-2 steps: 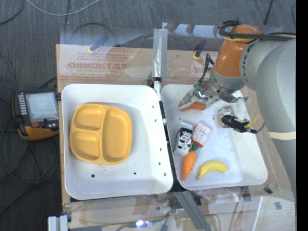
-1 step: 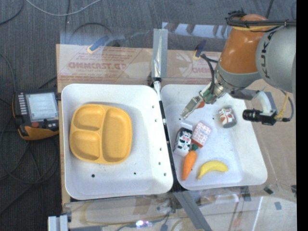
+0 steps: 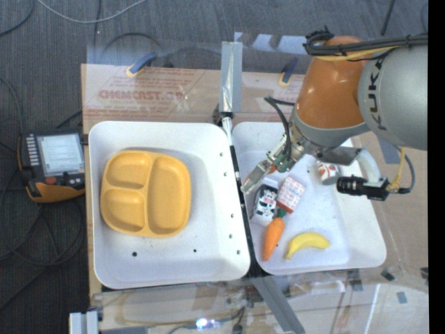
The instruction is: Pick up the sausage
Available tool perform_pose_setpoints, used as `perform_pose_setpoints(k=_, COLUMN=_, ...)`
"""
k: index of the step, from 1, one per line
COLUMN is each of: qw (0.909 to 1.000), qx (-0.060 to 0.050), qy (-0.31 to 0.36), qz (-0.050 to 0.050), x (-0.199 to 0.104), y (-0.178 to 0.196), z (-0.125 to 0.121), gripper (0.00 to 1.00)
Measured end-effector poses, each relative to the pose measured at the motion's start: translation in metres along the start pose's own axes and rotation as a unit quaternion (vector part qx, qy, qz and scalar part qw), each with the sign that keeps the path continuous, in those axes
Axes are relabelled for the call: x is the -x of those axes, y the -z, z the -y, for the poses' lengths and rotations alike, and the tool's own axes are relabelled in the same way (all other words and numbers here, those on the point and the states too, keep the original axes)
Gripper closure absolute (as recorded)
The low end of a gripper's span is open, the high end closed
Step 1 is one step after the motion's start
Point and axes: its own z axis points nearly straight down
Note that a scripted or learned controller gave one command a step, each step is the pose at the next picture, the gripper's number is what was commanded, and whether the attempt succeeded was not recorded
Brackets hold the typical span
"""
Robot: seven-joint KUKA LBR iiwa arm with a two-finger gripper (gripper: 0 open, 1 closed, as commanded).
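Over on the right-hand shallow white bin [image 3: 361, 252], the grey arm with the orange band [image 3: 334, 92] leans in low, and its two-finger gripper [image 3: 268, 169] hangs near the bin's left wall, just above a small white-and-black carton [image 3: 265, 204]. Whether the claw is wide or narrow, I cannot tell; the wrist shadows it and nothing is visibly caught in it. Beside the carton lies a red-and-white packet [image 3: 290, 193], then an orange carrot with a green top [image 3: 272, 236] and a yellow banana [image 3: 306, 243] towards the front. Now, the sausage: 1 small reddish-brown and white piece [image 3: 327, 171] peeks out from under the arm at the bin's back, and that is my best guess for it, though it is too hidden to be sure. The left white bin [image 3: 208, 263] carries a yellow 3-compartment plate [image 3: 146, 193]. By my reading, the pick is not yet made: reach, close and lift all remain.
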Motion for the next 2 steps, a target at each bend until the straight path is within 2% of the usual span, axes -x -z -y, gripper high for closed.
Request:
perform_pose_setpoints(k=1, qw=0.9978, qx=0.0, qy=0.066, qz=0.001, x=-0.03, y=0.055, z=-0.072, gripper=1.0)
perform_pose_setpoints(k=2, qw=0.9811, qx=0.0, qy=0.193, qz=0.001, x=-0.027, y=0.065, z=-0.001, gripper=1.0)
